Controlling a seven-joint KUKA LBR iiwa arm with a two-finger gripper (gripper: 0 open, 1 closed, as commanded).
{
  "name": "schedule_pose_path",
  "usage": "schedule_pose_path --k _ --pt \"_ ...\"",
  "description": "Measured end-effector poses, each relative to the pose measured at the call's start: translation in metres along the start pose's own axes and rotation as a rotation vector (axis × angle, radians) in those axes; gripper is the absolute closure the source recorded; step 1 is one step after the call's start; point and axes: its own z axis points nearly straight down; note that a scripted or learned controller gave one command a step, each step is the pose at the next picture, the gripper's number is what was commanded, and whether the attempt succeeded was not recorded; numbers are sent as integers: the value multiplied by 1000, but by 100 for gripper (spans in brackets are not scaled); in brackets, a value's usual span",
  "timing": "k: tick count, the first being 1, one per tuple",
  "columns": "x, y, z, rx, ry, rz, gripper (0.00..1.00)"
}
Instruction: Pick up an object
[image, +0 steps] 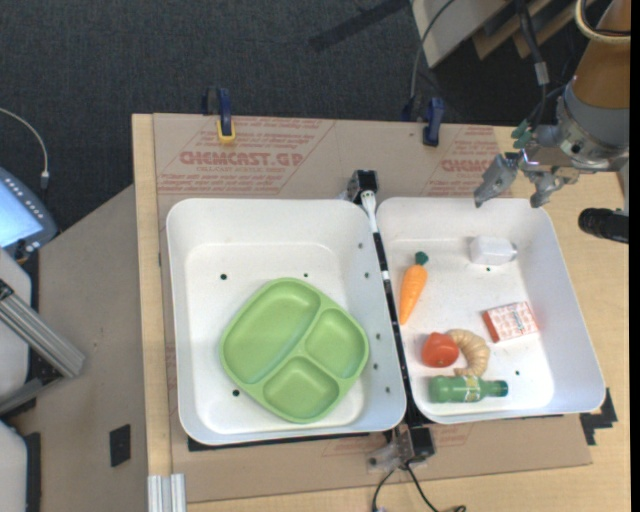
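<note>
My gripper (517, 190) hangs open above the far edge of the right bin (570, 300), its two fingers spread apart with nothing between them. Below it in that bin lie a small white block (491, 250), an orange toy carrot (412, 285), a red and white packet (510, 321), a red tomato (439, 349), a beige curved piece (472, 349) and a green bottle (467, 389). The white block is the nearest thing to the gripper, a little toward the front.
The left bin (190, 300) holds a green divided plate (293, 348). A black-handled brush (372, 230) lies along the ridge between the bins. Two blue clamps (224, 108) (432, 120) grip the cardboard at the back edge.
</note>
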Motion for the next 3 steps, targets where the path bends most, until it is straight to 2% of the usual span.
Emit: schedule_pose_path --k 1,2,3 --pt "2 0 64 7 1 0 0" --pt "4 1 107 5 1 0 0" --pt "-1 4 164 -6 -7 0 0"
